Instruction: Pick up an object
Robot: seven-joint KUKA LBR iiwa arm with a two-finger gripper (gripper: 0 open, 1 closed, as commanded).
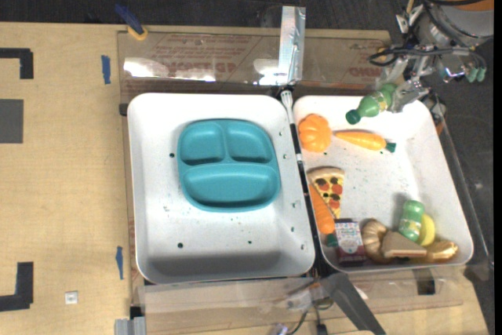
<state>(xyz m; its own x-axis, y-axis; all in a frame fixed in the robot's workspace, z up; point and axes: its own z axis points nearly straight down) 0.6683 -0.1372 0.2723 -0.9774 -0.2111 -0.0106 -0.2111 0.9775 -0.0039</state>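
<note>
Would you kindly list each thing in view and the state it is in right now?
Green plastic bottle: tilted, raised at the right bin's far edge, at the pincer.
Teal divided plate: flat in the left white bin.
Orange toy pumpkin: resting in the right white bin.
Orange toy carrot: lying flat.
Toy pizza slice: lying flat.

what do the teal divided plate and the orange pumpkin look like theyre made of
Teal divided plate: looks like moulded plastic with a matte to satin finish; the colour is even and the compartment ridges are softly rounded. Silicone is also possible.

Orange pumpkin: probably toy plastic or rubber; the orange is saturated and uniform, with smooth moulded lobes and a slight sheen. The picture is too coarse to tell hard from soft.
</note>
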